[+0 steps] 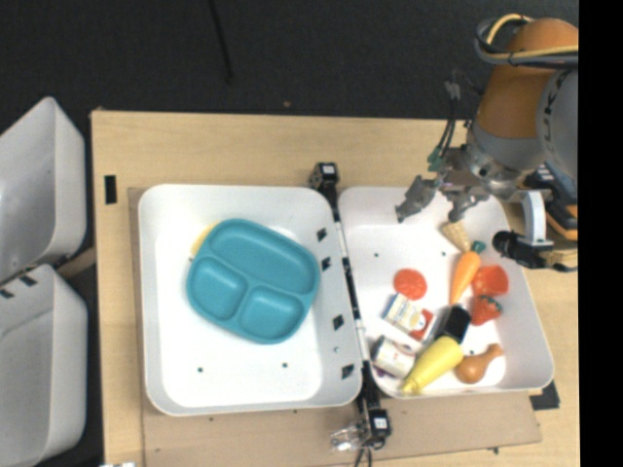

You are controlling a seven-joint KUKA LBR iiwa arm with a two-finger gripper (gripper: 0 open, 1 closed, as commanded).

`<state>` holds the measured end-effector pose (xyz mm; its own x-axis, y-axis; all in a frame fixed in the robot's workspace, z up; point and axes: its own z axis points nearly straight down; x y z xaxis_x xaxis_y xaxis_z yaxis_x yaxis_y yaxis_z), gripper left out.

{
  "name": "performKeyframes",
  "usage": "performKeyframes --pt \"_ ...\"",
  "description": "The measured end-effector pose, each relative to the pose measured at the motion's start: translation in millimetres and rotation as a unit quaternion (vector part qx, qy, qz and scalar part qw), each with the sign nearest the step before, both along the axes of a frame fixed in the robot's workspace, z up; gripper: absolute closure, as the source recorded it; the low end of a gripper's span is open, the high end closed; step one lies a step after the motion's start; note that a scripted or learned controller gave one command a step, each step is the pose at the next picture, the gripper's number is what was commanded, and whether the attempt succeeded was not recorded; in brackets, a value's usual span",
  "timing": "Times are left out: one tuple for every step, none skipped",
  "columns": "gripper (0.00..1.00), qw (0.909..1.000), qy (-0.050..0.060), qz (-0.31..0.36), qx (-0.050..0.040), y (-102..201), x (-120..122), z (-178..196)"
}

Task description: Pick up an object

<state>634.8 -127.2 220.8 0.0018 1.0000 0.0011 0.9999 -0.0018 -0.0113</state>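
Pincer (435, 202) hangs over the far end of the right bin (375, 224), its two dark fingers spread apart with nothing between them. One finger (412, 200) reaches toward the bin's bare white floor on the left; the other sits nearer the arm (516, 95), whose orange band shows at the upper right of the view.

Objects lie in a cluster in the nearer half of that bin, all apart from the pincer. Closest to it is a small pale piece (455, 234), just below the right-hand finger. Next to that piece, an orange carrot (464, 274) lies lengthwise. A red tomato slice (410, 283) rests left of the carrot, well below the open fingers. A red pepper-like item (489, 288) sits right of the carrot. Nearer the front rim are a small white carton (403, 313), a can on its side (392, 356), a yellow corn cob (433, 362) with a black item (455, 322) at its upper end, and a brown pear-shaped thing (478, 364).

On the counter (214, 149), the left bin (161, 358) holds a blue divided plate (253, 280), far from the pincer.
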Motion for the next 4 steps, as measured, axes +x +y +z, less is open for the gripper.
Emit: performKeyframes --pt "0.0 1.0 -0.007 0.0 -0.0005 0.0 2.6 7.6" --pt "0.0 1.0 -0.003 0.0 -0.0013 -8.0 -1.1 -52.7" --pt "0.0 1.0 -0.003 -0.001 -0.0013 -8.4 -1.2 -116.2" --pt "0.0 1.0 -0.006 -0.001 -0.0015 -9.3 -0.7 -119.4"
